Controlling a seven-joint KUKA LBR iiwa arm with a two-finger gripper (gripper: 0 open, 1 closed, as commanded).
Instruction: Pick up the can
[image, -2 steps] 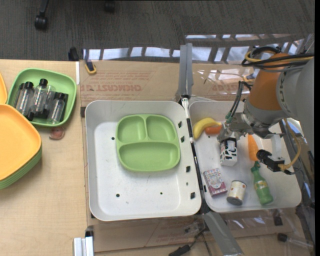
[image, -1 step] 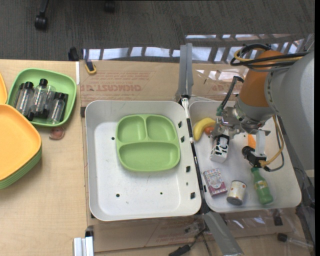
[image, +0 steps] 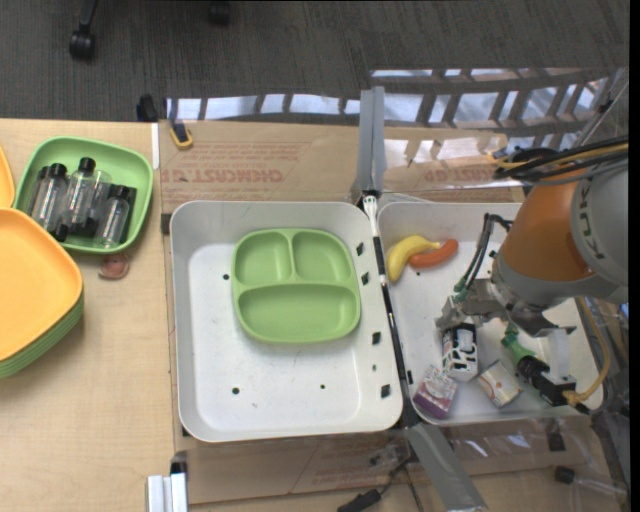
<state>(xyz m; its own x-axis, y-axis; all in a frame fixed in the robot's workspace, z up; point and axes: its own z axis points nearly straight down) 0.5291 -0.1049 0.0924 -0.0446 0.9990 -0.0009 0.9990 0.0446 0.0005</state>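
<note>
The arm is a thick, rounded grey casing that gives way to a broad orange band — smooth and bulbous — above the wrist. Below it sits a grey metal wrist block. Thin black cables loop along its side, and yellow-and-black cables run across above it.

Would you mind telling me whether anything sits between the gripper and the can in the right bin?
Nothing visible does. The gripper hangs right over the can, which lies in the right bin. A purple packet and a small carton crowd its lower end, beside it rather than above.
</note>
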